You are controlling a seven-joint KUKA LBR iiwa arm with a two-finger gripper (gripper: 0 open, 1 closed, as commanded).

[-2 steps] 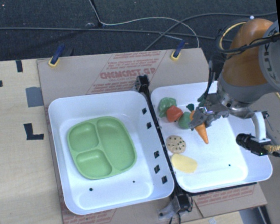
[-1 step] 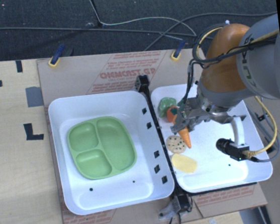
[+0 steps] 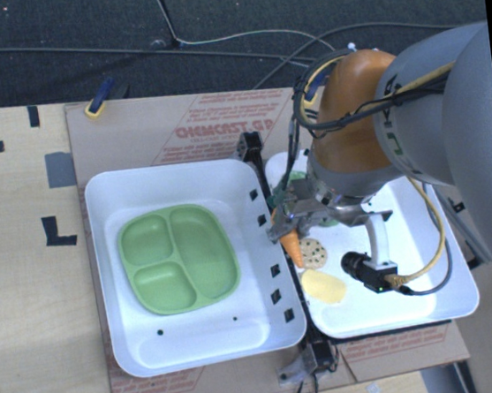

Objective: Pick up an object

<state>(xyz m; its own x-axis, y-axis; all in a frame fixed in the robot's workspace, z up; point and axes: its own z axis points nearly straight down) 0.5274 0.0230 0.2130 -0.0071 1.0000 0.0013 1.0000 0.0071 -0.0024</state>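
Over the right bin [image 3: 454, 299] we see the claw [image 3: 295, 221] low at its left edge; grip unreadable (wrist hides it). Carrot [image 3: 293, 249], cookie [image 3: 313, 252], yellow piece [image 3: 325, 287] lie beneath.

Two white bins [image 3: 115, 252], one green divided plate [image 3: 179, 258], one carrot [image 3: 293, 249], one cookie [image 3: 313, 251], one yellow piece [image 3: 325, 286]

Red print on the cardboard sheet [image 3: 211, 129] under the bins, up and left of the hand [image 3: 295, 221]: reads approx. "CHEMCAST GP", upside down, w/ smaller lines around it too blurred to read. No other legible text.
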